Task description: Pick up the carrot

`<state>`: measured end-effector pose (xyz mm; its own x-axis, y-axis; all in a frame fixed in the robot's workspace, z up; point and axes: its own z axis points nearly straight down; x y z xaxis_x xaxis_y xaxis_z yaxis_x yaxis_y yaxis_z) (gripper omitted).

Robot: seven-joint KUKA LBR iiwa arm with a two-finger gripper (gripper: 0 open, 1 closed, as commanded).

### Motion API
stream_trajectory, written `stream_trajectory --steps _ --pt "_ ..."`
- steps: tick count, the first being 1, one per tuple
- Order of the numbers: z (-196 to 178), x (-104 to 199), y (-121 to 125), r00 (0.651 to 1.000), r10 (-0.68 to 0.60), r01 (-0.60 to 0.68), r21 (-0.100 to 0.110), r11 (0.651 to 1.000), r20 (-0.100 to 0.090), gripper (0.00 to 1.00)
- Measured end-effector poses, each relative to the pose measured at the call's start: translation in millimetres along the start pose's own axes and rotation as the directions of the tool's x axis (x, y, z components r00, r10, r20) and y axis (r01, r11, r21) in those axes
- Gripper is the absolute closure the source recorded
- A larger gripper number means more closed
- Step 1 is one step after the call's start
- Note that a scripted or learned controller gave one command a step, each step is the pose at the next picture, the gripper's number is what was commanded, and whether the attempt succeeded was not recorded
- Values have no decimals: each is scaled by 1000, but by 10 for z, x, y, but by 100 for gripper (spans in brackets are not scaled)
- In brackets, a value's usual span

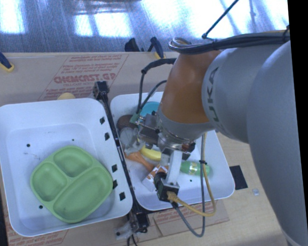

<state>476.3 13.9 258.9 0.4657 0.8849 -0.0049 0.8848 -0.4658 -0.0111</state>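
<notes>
Orange was the colour to watch: the carrot (138, 158) lay in the right bin (224, 179), near its left wall and about halfway down, poking out from under the robot's wrist. It was a short, tapered orange piece lying flat and slantwise, and only part of it was exposed. A yellow item (152, 153) sat touching it on the right, and a small orange-and-white piece (150, 177) lay just below.

By the look of it, a toy carrot: light, stiff and probably smooth plastic, so liable to slide or roll if pinched near the thin tip. The best hold seemed to be across the thicker middle, with the jaws closing square to its length and staying off the yellow neighbour.

And the gripper (147, 132) was down low among the clutter, just above and right of the carrot, with the grey arm (194, 95) and its orange band looming over most of the bin. Open or closed? That could not be told from this angle, and nothing was seen in its grasp.

Elsewhere, a green bottle-like thing (193, 168) rested toward the right side of the same bin, while the left bin (15, 132) held a green divided plate (71, 184).
</notes>
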Motion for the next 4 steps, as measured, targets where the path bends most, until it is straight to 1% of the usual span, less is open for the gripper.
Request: stream_trajectory --steps 1,2,3,4 --pt "359 1452 -763 997 79 -79 2 997 3 0" --pt "258 1427 -735 997 76 -76 7 997 9 100" --pt "783 1530 -783 939 -344 344 2 939 6 100" --pt "1475 1800 -961 937 -351 351 2 937 6 100"
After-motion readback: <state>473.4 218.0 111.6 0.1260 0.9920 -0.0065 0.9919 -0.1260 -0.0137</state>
